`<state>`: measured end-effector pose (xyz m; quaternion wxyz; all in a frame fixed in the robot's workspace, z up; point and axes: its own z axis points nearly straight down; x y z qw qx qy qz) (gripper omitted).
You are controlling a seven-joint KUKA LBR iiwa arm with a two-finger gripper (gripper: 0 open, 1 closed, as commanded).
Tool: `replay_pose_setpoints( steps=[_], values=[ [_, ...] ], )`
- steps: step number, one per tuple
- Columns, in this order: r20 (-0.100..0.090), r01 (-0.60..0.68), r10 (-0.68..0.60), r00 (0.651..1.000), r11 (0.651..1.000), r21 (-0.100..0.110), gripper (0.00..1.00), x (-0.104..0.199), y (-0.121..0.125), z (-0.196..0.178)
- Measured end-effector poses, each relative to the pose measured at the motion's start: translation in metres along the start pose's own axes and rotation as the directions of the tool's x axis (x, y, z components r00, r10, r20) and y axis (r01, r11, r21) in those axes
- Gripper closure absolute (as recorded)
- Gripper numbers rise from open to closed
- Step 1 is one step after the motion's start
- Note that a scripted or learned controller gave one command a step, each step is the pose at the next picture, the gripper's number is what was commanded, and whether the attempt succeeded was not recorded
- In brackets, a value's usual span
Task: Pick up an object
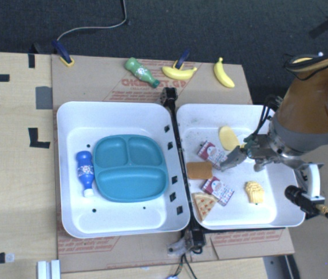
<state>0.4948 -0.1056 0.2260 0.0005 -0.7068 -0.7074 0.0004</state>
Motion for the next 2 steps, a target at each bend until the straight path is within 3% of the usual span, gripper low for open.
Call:
replay_pose_setpoints(
  steps=[1,2],
  values=[
    [-0.001,0.000,0.000,1.000,1.000,0.004,0.00,0.009,0.082,0.108],
    [0.006,-0.002,0.002,1.000,1.000,-0.011,0.00,0.005,0.087,0.136]
  ],
)
